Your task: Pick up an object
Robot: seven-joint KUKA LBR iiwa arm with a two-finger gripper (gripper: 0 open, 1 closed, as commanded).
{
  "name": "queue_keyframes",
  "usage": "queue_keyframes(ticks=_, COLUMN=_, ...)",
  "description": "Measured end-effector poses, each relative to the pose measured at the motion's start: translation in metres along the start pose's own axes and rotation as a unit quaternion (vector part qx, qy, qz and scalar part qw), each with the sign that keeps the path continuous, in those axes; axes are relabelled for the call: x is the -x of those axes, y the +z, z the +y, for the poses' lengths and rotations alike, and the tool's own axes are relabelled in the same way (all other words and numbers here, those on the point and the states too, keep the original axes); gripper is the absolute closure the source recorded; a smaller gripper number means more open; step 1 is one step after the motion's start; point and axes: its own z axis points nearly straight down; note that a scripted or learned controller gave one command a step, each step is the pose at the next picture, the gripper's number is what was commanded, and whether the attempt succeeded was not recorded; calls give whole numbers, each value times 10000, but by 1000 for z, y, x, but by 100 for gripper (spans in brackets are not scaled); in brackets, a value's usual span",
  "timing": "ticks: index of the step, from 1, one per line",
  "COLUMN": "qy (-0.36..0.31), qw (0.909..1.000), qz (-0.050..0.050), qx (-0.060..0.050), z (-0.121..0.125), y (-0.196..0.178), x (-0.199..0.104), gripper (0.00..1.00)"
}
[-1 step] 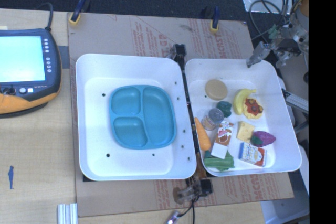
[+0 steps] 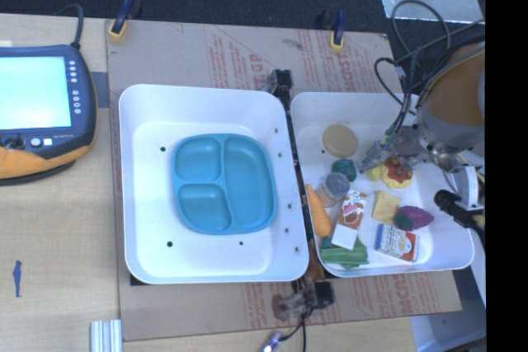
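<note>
End effector: the grey metal end effector (image 2: pixel 394 146) of the arm sits low over the upper right part of the right-hand white bin (image 2: pixel 318 113), reaching in from the right; whether it is open or closed cannot be told.
Nearest object: a small yellow-and-red toy piece (image 2: pixel 396 172) lies just below the end effector in the camera view, touching or almost touching it; which cannot be told.
Direction to it: nearly straight down from the tool, a shade toward the bin's near side.
Long axis: the toy piece is compact, with no clear long axis to line up on.
Other candidates: a round tan disc (image 2: pixel 339 140) lies to the left of the end effector, a purple lump (image 2: pixel 413 218) and a pale yellow square block (image 2: pixel 385 206) lie nearer the bin's front, and an orange carrot-shaped toy (image 2: pixel 318 212) lies along the left wall, pointing roughly front to back.
Left bin: the left-hand white bin (image 2: pixel 140 177) carries a blue three-compartment plate (image 2: pixel 223 182), well apart from the arm.
Judgement: the coming move likely turns on a short vertical drop onto the yellow-and-red piece, since crowding is tighter toward the front.
</note>
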Motion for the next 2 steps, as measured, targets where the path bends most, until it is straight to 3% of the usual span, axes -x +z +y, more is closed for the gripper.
queue_keyframes(ticks=1, qy=-18, qw=10000, qz=-13, qx=62, z=40, y=5, x=-85, gripper=0)
queue_keyframes(ticks=2, qy=16, qw=10000, qz=20, qx=-60, z=74, y=9, x=-63, gripper=0)
